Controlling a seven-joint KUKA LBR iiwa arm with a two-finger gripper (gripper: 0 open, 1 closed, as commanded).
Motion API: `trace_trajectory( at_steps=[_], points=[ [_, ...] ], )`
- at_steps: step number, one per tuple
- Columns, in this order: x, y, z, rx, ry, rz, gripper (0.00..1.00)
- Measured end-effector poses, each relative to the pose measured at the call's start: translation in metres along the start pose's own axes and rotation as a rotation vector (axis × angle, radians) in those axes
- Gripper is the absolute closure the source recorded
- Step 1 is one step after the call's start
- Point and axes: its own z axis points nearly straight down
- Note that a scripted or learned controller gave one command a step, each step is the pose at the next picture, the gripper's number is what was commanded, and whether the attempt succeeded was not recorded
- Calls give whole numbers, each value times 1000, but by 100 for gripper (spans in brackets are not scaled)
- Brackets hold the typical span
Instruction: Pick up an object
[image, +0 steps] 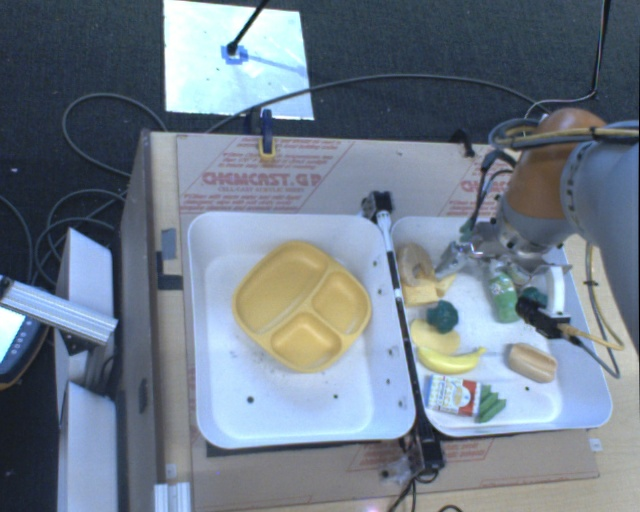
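The green bottle near the back edge of the right bin is probably the easiest grab: looks like light, stiff plastic, a bit slick, so I'd pinch it across the middle of its body. The arm's bent in over the bin's back edge with the gripper hanging just behind the bottle. Can't tell how the claw is set from here.

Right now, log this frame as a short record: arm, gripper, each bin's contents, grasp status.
arm: reaches in from the right, over the right bin
gripper: low over the right bin's upper part, beside the green bottle
left bin: yellow divided plate
right bin: banana, broccoli, bread roll, small carton, green bottle
grasp: nothing seen between the fingers
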Motion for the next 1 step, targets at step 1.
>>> trace_trajectory(
  at_steps=[1],
  points=[
    [-4, 35, -55, -2, -1, -2, 0]
  ],
)
